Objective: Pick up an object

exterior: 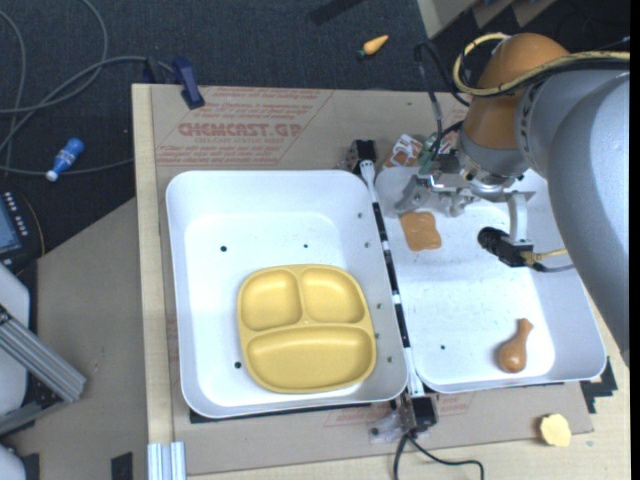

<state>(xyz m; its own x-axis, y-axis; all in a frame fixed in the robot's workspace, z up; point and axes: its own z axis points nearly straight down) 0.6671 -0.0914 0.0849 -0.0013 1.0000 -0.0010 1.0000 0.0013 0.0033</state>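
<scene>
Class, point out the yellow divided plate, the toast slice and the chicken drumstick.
yellow divided plate (305,328), camera view, on its centre ridge.
toast slice (421,232), camera view, on its flat face.
chicken drumstick (514,353), camera view, on its thick end.

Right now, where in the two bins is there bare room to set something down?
In the left bin, the strip behind the yellow tray is bare. In the right bin, the floor between the toast piece and the drumstick is free. Its back is crowded by the gripper.

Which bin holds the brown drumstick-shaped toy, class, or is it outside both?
In the right bin. The brown drumstick-shaped toy lies on its white floor near the front right corner.
</scene>
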